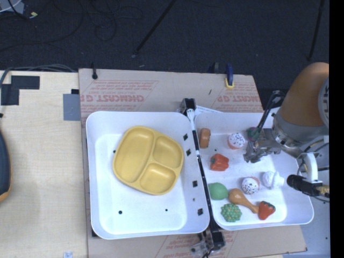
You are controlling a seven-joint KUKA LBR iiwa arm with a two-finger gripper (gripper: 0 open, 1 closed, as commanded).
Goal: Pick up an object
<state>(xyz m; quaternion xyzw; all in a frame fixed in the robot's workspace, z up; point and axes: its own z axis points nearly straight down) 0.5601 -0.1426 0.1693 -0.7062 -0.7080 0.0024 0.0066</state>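
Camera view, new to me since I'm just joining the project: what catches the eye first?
The yellow divided plate dominates the left bin. The right bin holds a scatter of small toy foods, among them a red pepper and a green ball. The claw hangs over that bin's upper right.

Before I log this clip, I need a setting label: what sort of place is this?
Most likely a robotics lab test bench, not a kitchen. Two white bins sit on cardboard, one holding a yellow divided plate, the other toy food such as a red pepper; loose cables cross the dark floor behind.
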